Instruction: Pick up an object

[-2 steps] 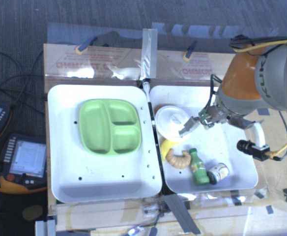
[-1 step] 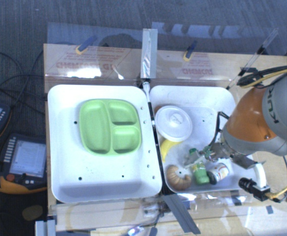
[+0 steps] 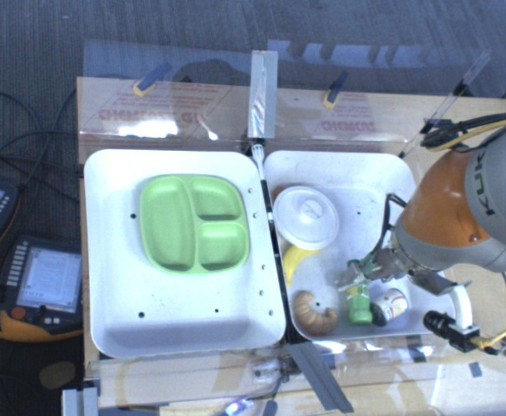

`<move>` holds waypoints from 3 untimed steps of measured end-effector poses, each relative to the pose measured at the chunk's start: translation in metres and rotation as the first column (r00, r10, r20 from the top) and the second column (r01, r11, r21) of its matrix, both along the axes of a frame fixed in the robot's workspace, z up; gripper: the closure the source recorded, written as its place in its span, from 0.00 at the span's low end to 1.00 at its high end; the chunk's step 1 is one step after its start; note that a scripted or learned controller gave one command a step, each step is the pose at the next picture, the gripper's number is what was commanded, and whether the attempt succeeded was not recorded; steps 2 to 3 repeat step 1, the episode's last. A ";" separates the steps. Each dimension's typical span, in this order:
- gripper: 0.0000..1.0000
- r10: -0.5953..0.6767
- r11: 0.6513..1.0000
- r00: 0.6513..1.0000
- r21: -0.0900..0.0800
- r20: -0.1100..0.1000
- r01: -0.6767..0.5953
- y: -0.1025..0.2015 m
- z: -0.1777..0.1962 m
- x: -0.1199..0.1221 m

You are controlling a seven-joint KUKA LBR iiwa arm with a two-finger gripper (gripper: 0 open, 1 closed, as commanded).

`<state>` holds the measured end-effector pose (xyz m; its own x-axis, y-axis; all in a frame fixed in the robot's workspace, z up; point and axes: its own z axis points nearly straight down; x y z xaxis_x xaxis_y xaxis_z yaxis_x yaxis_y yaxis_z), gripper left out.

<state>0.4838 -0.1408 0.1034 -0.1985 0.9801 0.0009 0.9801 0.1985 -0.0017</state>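
Note:
My gripper is low in the right bin, near its front right part. It hangs just above a small green bottle. To the right of the bottle lies a small can with a red and white label. A brown pastry-like piece sits at the bin's front left. A yellow banana-like piece lies by the left wall. A round white lid or bowl rests behind it. Nothing shows as held.
A green divided plate lies in the left bin. The arm's orange band overhangs the right bin's right side. A divider wall separates the two bins.

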 end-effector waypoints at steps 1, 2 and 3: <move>1.00 0.007 1.000 1.000 -0.002 0.001 -0.007 0.065 0.122 0.000; 1.00 0.007 1.000 1.000 -0.002 0.001 -0.007 0.065 0.122 0.000; 1.00 0.007 1.000 1.000 -0.002 0.001 -0.007 0.065 0.122 0.000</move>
